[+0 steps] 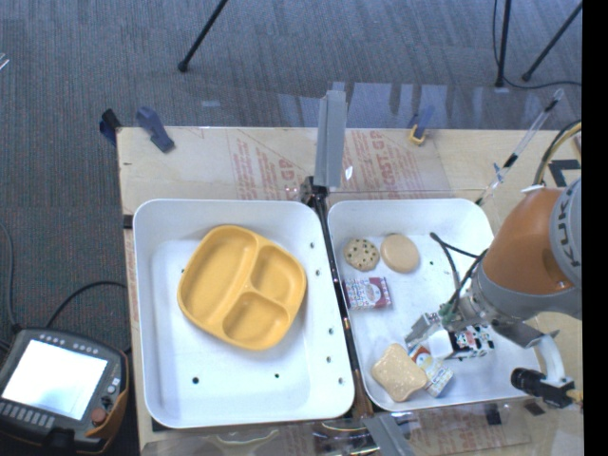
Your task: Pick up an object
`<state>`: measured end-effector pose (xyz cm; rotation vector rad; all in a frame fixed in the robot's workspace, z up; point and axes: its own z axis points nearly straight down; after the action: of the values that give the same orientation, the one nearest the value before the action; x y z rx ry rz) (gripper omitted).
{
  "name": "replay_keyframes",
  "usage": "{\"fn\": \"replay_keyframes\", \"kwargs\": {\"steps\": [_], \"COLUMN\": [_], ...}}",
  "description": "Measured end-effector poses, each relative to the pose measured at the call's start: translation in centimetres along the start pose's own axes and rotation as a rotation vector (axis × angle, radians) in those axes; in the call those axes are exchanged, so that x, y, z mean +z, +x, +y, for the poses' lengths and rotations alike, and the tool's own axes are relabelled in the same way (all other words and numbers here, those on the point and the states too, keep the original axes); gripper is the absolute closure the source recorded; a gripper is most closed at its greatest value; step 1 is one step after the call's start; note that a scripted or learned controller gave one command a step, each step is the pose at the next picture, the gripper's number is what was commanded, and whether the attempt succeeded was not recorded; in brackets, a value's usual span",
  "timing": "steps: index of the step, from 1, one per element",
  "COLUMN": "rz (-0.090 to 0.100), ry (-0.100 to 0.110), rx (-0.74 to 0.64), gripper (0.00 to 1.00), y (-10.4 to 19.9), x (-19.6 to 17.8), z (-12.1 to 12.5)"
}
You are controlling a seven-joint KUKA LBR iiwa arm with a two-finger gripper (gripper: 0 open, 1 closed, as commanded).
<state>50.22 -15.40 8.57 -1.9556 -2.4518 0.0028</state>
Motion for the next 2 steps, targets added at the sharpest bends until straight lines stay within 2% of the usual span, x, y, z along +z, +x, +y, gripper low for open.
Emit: {"fn": "replay_keyframes", "kwargs": {"steps": [1,2], "rz": [0.003,0.003], "ry": [0.003,0.004], "rx": [-0.002,-0.002], "gripper": [1.0,0.0], "y": [0.03,0.04], "x": [-0.8,-0.76], "z": [-0.03,-0.05]}}
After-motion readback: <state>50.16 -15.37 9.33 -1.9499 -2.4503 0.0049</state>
